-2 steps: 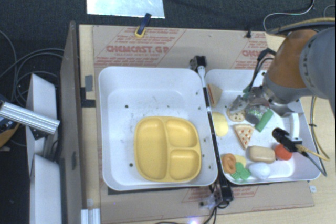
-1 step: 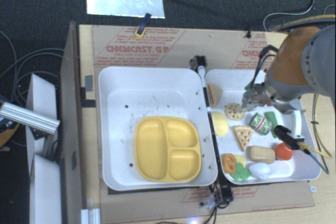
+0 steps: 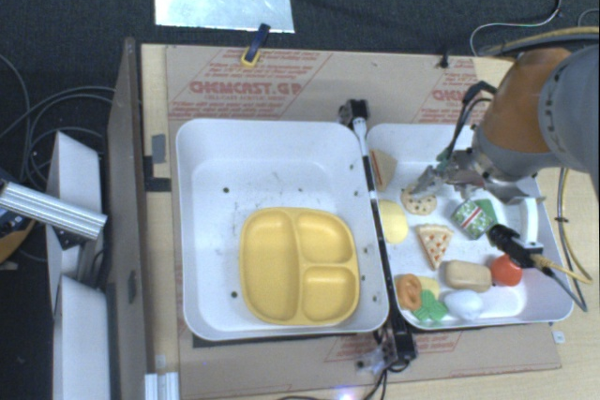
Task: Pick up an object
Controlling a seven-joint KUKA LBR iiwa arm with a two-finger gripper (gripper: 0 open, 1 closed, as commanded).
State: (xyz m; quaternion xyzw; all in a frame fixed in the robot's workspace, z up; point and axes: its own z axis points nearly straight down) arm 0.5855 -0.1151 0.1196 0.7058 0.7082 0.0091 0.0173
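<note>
I am reaching in from the right, and my hand [image 3: 433,177] is hanging low over the far part of the right bin [image 3: 544,295], just above a small cookie-like piece [image 3: 419,200]. I cannot tell how my hand is set. Near it are lying a pizza slice [image 3: 434,244], a green can [image 3: 473,216] and a red tomato [image 3: 506,271]. The left bin [image 3: 202,201] is carrying a yellow divided plate [image 3: 300,263].
</note>
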